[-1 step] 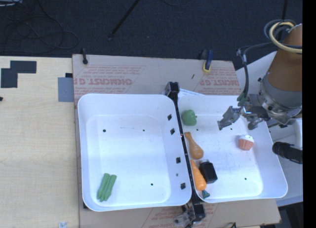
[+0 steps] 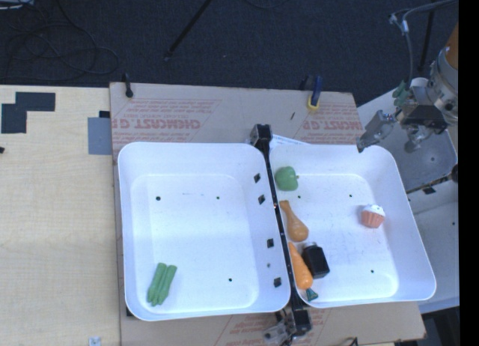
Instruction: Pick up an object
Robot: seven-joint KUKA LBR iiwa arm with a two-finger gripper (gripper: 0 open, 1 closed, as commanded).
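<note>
Arm sits at far right of the camera view, upper part of frame. Grey wrist with a sliver of the orange band showing at the edge. Gripper (image 2: 389, 123) hangs off the wrist, angled down and left. It is raised, touching nothing. Finger state unreadable at this angle: dark metal parts overlap, too small to resolve.

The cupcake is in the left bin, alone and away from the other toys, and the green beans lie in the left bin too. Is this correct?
Not quite. The camera view shows the cupcake in the right bin, not the left one. It does sit apart from the other toys, and the green beans do lie in the left bin.
</note>
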